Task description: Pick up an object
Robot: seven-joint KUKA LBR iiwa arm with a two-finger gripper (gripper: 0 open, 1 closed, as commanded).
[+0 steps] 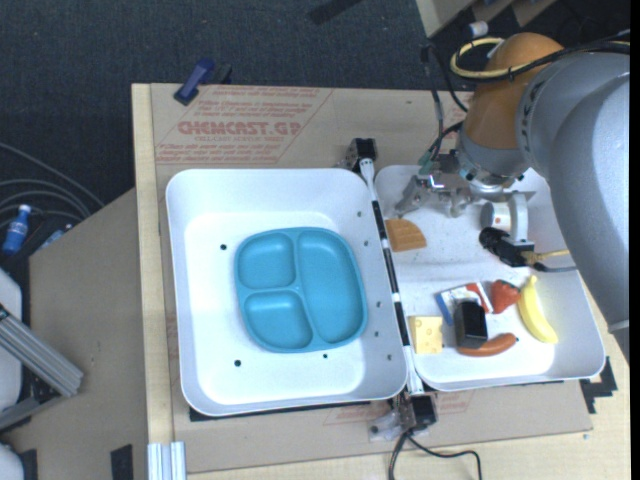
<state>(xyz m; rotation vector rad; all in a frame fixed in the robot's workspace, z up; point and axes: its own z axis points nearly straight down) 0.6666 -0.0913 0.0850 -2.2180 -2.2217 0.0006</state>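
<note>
toast slice point(405, 234) lies just below the gripper point(432, 190) in the right bin point(570, 363) — likely its target; i cannot tell the gripper's state, nothing visibly held.

The arm point(590, 158) was a bulky, smooth grey casing, with a glossy orange band point(505, 93) above a silver metal wrist; thin black cables looped beside that band.
</note>
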